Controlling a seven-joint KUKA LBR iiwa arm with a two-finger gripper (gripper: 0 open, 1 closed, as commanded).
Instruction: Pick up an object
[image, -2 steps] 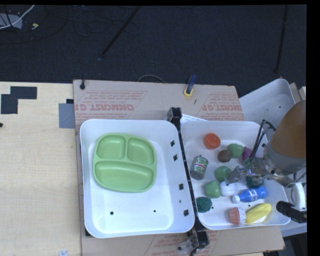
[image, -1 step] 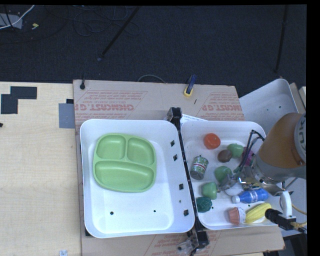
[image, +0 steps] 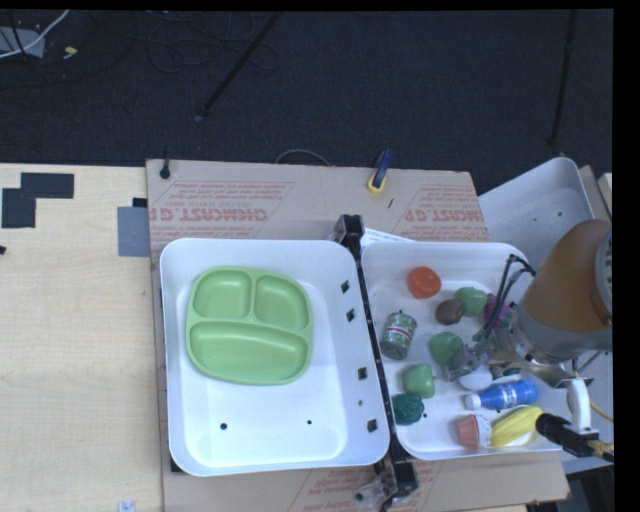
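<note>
The end effector (image: 478, 362) was seen low in the right bin (image: 385, 262), beside a green toy (image: 446, 348); its grip could not be told. The toy was judged light, smooth and rounded, best taken across its middle.

A green 3-compartment tray (image: 249, 325) lies in the upper part of the left white bin (image: 200, 430), on cardboard (image: 300, 205).

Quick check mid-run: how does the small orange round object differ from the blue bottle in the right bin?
The small orange round object is squat and compact; the blue bottle is long and lies on its side. The orange one sits near the bin's far side, apart from the gripper; the bottle lies nearer the front, just beside it. Both rest in the right white bin.
</note>
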